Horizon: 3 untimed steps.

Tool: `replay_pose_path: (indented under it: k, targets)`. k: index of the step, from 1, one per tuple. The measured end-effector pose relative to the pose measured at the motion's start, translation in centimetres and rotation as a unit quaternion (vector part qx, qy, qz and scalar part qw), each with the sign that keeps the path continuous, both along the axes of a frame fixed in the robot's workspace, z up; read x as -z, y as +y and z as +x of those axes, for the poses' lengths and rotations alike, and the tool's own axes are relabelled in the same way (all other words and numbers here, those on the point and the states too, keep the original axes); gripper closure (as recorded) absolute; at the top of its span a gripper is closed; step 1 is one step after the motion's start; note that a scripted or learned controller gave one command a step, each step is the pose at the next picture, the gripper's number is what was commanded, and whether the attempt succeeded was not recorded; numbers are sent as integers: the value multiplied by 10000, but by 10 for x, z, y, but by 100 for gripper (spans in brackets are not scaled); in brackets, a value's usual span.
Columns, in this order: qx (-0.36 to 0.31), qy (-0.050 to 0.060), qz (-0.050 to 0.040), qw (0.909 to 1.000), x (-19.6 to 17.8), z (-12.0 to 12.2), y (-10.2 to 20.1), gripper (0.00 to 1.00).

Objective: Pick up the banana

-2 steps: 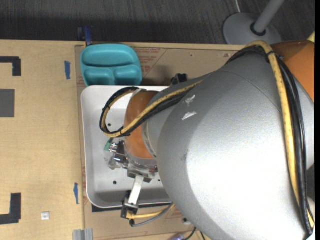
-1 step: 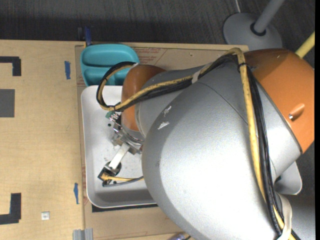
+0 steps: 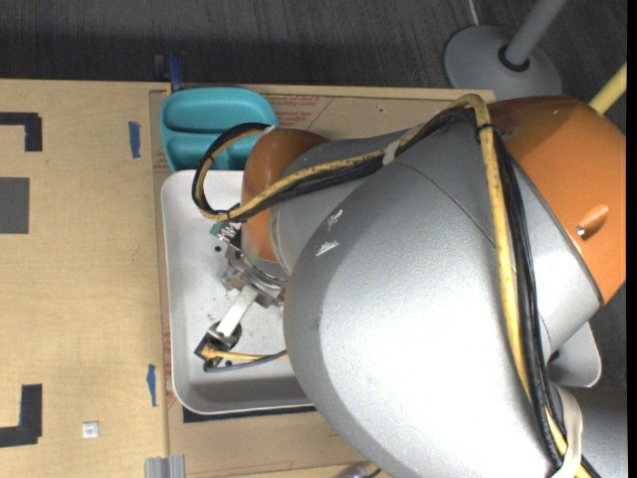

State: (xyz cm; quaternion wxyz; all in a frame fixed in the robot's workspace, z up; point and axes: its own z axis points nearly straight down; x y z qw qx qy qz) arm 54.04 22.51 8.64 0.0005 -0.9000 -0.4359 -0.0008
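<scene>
White plastic walls the bin (image 3: 179,267) that sits on the brown table (image 3: 80,267), its long side running from the table's far edge toward its near edge. A teal tub (image 3: 214,118) stands just beyond its far end. The grey arm (image 3: 418,297) reaches in from the right and covers much of the bin's floor. The gripper (image 3: 237,272) hangs low over the middle of the bin, and whether it is released or clenched I cannot tell.

Where the banana lies is hidden. A thin yellow streak (image 3: 261,358) shows near the bin's near wall at the arm's edge, running roughly along that wall, but I cannot tell it from cable. So the banana's long axis and heading stay unknown.

I judge the step to be the reach and descent, with no grasp shown. The next move calls for finding the fruit, setting the gripper across its long axis, and closing gently at mid-length.
</scene>
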Motion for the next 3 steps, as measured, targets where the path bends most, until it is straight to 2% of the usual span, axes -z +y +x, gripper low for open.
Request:
replay_pose_path:
  k: [1, 2, 3]
  targets:
    - [-1312, 12, -7, 9914, -118, -61, 0, 0]
    - [-1448, -7, 3, 9895, 0, -60, 0, 0]
    - [-1441, -22, 7, 9896, -11, -59, 1, 100]
